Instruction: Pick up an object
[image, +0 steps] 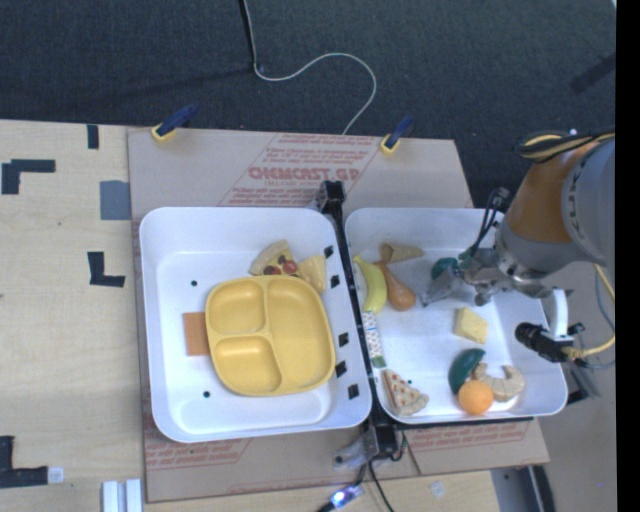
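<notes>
Grey gripper (440, 292) low in right bin (425, 222) | finger state: cannot tell | yellow cheese wedge (470, 325) just beside it

Right bin: banana (373, 283) and chicken leg (399, 291) at left wall, cheese wedge (470, 325) centre, teal piece (443, 268) above it, orange (476, 398) and sandwich slice (404, 393) along lower edge.

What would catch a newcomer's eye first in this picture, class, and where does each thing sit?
The big yellow three-compartment plastic tray dominates the left white bin. In the right white bin small toy foods lie scattered, the round orange fruit brightest at the near right corner. The grey arm with its orange band reaches in from the right, its end effector over that bin.
</notes>
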